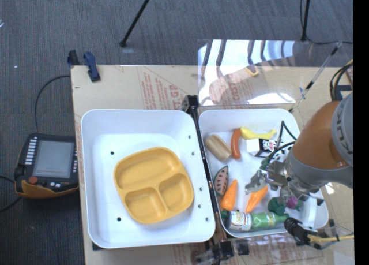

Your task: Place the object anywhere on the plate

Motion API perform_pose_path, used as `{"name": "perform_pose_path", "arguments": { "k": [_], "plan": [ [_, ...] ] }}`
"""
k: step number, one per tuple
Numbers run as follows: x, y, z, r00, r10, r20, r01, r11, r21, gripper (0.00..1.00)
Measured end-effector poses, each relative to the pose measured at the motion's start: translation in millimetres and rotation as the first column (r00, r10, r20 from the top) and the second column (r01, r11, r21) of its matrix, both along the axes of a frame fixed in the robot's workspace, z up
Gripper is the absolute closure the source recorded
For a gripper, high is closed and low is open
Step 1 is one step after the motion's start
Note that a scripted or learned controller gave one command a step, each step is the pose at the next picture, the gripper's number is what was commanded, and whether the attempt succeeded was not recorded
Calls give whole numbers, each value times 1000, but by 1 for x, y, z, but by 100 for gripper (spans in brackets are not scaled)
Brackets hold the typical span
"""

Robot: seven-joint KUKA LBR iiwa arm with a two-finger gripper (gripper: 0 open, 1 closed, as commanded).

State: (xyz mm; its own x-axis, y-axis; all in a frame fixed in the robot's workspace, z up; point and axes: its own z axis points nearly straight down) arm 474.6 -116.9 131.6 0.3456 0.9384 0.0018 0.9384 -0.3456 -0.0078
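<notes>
Camera view is showing the grey-and-orange arm (326, 142) reaching into the right bin (210, 120), its gripper (260, 184) hanging over the toy food; whether it is spread or pinching anything I cannot tell. Well to the gripper's left, the yellow divided plate (153, 184) is lying in the left bin (98, 142). Just beneath the gripper an orange carrot (255, 199) is lying, with a second carrot (229, 196) and a watermelon slice (221, 179) to its left.

The wrist hides the right bin's (248, 116) near-right corner.
</notes>
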Motion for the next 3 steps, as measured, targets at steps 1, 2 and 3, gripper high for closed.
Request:
{"name": "perform_pose_path", "arguments": {
  "k": [1,2,3],
  "plan": [
    [0,0,0,1000,0,0,0,1000,0,0],
    [0,0,0,1000,0,0,0,1000,0,0],
    [0,0,0,1000,0,0,0,1000,0,0]
  ]
}}
